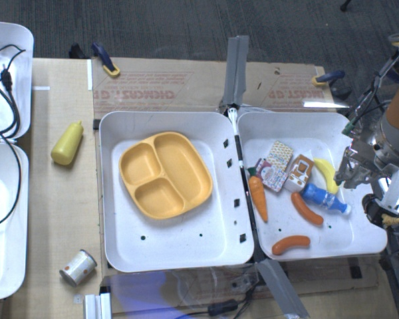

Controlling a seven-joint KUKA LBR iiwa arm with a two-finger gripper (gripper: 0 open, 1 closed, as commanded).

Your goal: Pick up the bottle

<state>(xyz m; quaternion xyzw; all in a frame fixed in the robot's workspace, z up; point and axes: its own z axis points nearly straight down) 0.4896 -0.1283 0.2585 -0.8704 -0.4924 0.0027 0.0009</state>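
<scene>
Status of task: not yet accomplished, by the look of it. The small blue plastic bottle with a white cap [325,199] lay on its side on the floor of the right-hand shallow white bin [366,244], nothing lifting it. What remained, in my judgement, was the whole of the grasp and the lift.

Arm: the grey two-finger gripper [351,171] stood at the right rim of that bin, just beside the bottle's upper right and apart from it. Whether the jaws were spread or pressed together could not be told; the metalwork there was too cluttered to read. Nothing was seen between them.

Item, the bottle: body bright blue, seemingly translucent, cap end pale and pointing toward the lower right. It lay slantwise, its blue end touching or nearly touching a yellow toy banana [325,172] above it, and an orange-red toy sausage [307,209] close along its lower left side.

Neighbours in the same bin: an orange toy carrot [257,197] by the left wall; two small printed cartons [287,168] near the middle; a second orange-red sausage [290,244] near the front wall.

Elsewhere: a yellow three-compartment plastic plate [165,174] in the left-hand white bin [120,244]; a yellow squeeze bottle [67,143] and a small tin can [77,267] on the bench [60,211], outside both bins.
</scene>
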